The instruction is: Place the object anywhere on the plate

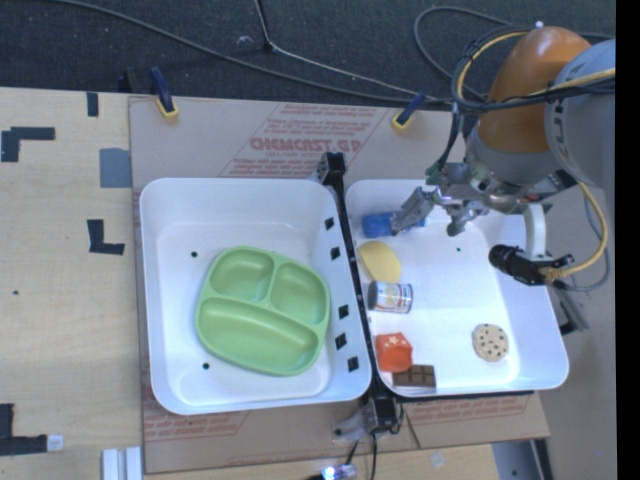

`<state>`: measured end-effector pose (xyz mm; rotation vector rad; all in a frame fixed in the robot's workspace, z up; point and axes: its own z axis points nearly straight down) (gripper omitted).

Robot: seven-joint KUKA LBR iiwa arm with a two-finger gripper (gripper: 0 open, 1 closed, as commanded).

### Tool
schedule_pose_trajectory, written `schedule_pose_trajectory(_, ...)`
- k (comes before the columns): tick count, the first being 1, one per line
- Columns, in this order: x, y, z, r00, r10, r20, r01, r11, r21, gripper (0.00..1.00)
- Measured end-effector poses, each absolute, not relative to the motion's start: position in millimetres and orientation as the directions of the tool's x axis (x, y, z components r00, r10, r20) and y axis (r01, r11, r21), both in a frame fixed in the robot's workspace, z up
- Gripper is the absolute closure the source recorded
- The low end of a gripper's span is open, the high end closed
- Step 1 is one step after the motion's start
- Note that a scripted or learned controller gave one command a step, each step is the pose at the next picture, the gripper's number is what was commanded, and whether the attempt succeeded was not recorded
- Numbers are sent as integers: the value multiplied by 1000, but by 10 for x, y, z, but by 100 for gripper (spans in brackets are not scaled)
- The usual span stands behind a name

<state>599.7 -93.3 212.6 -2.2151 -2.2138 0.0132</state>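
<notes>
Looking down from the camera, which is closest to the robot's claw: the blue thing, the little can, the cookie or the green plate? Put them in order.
From the gripper:
1. Blue object, just to its left.
2. Can, lower, near the divider.
3. Cookie, toward the right bin's front.
4. Green plate, in the left bin.

A pale wooden worktop (60, 298) is overlaid by cardboard (300, 138); dark carpet (150, 18) with cables (262, 13) is seen beyond.

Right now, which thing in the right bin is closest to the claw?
The blue object, at the far left corner of the right bin. The claw is right beside it, while the yellow one, the can and the cookie lie farther off.
</notes>
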Motion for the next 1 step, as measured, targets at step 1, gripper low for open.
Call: schedule_pose_trajectory(1,6022,-933,2186,-2,1000,0,1000,2,-1,0)
